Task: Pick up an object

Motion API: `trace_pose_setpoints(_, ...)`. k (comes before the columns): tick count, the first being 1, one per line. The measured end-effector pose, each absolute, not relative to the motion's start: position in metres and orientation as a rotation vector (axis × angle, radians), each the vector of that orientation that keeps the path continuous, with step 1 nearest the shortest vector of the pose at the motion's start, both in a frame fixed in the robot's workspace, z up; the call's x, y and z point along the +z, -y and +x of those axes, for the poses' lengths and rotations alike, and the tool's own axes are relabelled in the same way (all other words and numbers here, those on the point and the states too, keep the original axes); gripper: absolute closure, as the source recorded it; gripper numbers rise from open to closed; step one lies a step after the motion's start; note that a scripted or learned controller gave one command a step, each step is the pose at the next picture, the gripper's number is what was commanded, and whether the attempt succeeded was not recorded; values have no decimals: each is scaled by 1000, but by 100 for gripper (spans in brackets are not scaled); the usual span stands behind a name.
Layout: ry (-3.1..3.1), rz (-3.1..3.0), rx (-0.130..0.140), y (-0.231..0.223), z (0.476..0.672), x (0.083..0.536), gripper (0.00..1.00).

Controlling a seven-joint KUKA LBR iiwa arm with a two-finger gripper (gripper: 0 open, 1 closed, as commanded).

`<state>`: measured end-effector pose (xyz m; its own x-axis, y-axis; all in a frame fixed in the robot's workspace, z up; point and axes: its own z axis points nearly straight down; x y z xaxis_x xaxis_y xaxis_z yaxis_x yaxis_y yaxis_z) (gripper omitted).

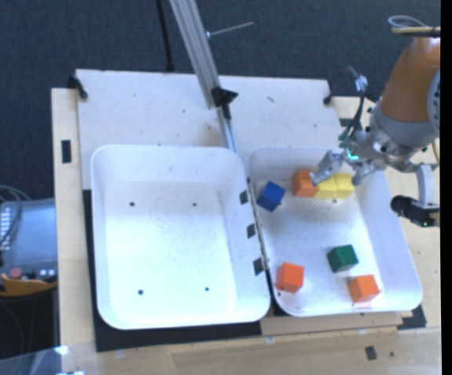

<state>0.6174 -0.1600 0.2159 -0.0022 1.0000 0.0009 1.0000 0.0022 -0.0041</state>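
Hand [331, 168] low over far part of right bin [390, 233], arm [410, 84] reaching in from right. Grip state: cannot tell. Orange block [303, 183] just at hand's tip, yellow block [336, 187] touching beside it, under wrist. Blue block [270, 196] near bin's left wall. Green block [342, 257] mid-bin; two more orange blocks [290, 276] [364, 287] near front rim. Left bin [171, 233] alongside on table [148, 104].
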Motion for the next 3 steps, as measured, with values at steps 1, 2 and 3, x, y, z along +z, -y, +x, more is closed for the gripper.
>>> trace_pose_setpoints(1,2226,-2218,0,160,618,219,0)
trace_pose_setpoints(2,2225,-2213,5,152,623,164,0)
trace_pose_setpoints(3,2221,-2219,5,155,621,122,0)
